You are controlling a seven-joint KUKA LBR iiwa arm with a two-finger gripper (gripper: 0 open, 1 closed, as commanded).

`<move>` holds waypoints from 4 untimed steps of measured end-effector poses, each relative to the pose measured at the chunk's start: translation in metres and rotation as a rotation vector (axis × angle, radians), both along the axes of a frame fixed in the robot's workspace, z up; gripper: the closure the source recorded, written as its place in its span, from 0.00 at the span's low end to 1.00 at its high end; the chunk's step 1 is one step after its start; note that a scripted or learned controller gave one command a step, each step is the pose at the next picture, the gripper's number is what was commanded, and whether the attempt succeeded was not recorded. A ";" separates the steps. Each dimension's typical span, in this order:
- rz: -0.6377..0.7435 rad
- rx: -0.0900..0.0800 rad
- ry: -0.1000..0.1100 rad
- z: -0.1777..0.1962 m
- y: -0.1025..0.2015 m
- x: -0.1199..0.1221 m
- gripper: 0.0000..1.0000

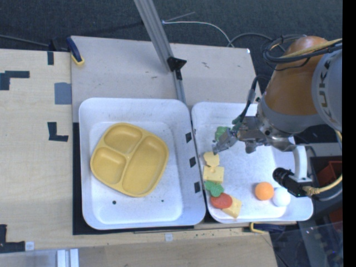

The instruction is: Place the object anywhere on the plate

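Item: small green plastic piece in right white bin, gripper beside it, closure indeterminable; divided yellow plastic plate in left bin; risk: nearby yellow blocks snagging, causing missed grasp.

I get even, soft overhead light with no hard shadows. The two shallow white plastic bins read bright, slightly washed out at centre frame, while the dark floor along the top stays dim. The yellow divided plastic plate casts hardly any shadow. The grey and orange arm at right looks soft, and fine detail is grainy throughout.
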State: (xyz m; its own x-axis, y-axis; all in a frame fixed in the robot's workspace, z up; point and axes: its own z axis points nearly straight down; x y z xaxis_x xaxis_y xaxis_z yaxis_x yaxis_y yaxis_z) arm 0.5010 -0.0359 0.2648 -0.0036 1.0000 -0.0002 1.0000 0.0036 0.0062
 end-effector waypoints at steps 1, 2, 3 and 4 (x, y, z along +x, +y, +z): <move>-0.003 -0.001 0.014 -0.081 -0.002 0.028 0.00; -0.002 0.000 0.009 -0.077 0.004 0.026 0.00; 0.004 0.002 0.009 -0.077 0.069 0.036 0.00; 0.001 0.001 0.011 -0.067 0.065 0.035 1.00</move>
State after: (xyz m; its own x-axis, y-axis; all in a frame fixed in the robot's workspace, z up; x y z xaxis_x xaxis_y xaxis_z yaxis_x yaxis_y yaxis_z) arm 0.5360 0.0295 0.1973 -0.0044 1.0000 0.0008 1.0000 0.0044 -0.0051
